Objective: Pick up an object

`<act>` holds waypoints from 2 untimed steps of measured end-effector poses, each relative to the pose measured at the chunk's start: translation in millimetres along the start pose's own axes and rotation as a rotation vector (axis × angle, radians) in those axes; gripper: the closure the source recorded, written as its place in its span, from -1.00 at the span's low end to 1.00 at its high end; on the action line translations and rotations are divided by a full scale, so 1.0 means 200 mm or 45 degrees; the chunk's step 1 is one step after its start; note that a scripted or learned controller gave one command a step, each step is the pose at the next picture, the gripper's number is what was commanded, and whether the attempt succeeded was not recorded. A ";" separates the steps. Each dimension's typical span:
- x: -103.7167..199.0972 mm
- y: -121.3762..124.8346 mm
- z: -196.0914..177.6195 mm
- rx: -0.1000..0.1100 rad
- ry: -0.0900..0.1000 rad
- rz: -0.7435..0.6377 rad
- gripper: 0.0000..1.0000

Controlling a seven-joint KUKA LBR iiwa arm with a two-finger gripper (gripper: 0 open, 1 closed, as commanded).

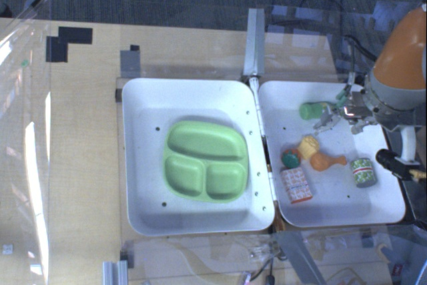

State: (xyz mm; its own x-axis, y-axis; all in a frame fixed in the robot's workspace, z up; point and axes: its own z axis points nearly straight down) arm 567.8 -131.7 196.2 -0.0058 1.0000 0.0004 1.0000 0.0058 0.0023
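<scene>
Where the bench (73, 143) starts at the 9 o'clock side of the view, it is bare light wood with a few black marks near 10 o'clock. Next comes the left bin (143, 210), white and shallow. A green plate (204, 160) lies flat in the middle of it, with one long part at the 12 o'clock side and two small parts at the 6 o'clock side. The right bin (333, 210) sits just beside the left one, edge to edge, and it has all the small things that could be picked up. A red and white box (296, 185) lies at 7 o'clock in that bin. A dark green ball (290, 159) is just above it, touching or almost touching a yellow lump (307, 145). A light green thing (312, 110) lies at 11 o'clock in the bin, well apart from the ball. An orange toy (327, 161) with a thin end pointing to 3 o'clock lies just beside the yellow lump. A small green and white can (362, 172) stands at 4 o'clock in the bin, near the orange toy's thin end. The arm (400, 63), with its big orange band, comes in from 3 o'clock. Its gripper (341, 123) hangs over the 1 o'clock part of the right bin, just beside the light green thing. Its two fingers (327, 120) look spread apart, and there is nothing between them.
</scene>
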 end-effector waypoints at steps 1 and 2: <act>0.12 -0.07 0.54 -0.012 -0.001 -0.006 -1.00; 0.13 -0.06 0.48 -0.020 0.000 -0.008 1.00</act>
State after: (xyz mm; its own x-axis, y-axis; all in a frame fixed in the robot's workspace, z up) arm 556.6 -106.2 100.8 -0.0125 0.9999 0.0002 0.9998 0.0125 0.0183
